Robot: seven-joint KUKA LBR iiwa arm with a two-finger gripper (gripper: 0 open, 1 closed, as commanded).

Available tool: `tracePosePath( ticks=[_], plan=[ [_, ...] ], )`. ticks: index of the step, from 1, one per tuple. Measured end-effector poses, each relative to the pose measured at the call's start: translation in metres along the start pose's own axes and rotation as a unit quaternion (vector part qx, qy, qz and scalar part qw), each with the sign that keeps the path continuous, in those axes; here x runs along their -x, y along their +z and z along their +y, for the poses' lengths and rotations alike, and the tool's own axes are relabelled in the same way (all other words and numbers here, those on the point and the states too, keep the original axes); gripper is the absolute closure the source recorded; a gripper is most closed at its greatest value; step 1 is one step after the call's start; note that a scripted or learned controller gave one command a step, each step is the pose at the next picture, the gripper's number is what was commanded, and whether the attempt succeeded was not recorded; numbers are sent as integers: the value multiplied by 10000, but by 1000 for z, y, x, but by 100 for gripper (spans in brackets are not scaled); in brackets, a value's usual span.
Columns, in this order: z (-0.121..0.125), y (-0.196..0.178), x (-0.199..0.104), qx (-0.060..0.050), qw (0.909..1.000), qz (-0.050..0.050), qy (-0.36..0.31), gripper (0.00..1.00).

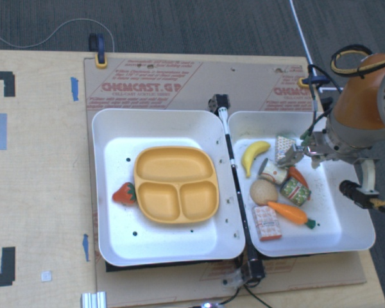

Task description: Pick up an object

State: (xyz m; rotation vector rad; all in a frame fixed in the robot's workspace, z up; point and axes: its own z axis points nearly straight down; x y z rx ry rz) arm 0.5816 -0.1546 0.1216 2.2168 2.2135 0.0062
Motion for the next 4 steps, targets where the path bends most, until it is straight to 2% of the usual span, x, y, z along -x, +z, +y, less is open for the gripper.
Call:
tracePosePath(
  ticks=[1, 2, 3, 4],
  plan=[
    [-9, 7, -23, 72, 10000, 5, -7, 0],
    [-7, -4, -23, 109, 9999, -7, -7, 100],
    [-8, -4, -23, 105, 9999, -6, -8, 0],
    [-40, 28, -49, -26, 10000, 11, -4, 0]
  ],
)
